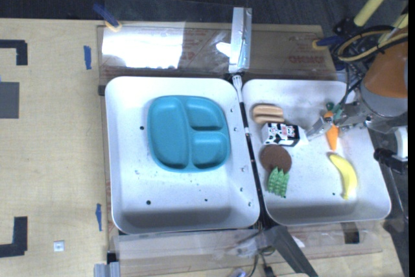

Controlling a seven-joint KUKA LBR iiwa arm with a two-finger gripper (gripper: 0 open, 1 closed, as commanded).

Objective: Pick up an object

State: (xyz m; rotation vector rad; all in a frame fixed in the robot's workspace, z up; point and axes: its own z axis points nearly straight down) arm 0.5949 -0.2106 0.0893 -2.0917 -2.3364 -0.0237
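Banana (pixel 343 173) and carrot (pixel 332 136) share the right bin (pixel 373 207).

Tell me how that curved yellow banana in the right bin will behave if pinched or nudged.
The curved yellow banana looks smooth and glossy, so it may slip between fingers. Its bend suggests it would pivot rather than roll when pushed. It lies near the right white bin's wall with bare floor on its other side, so it could slide.
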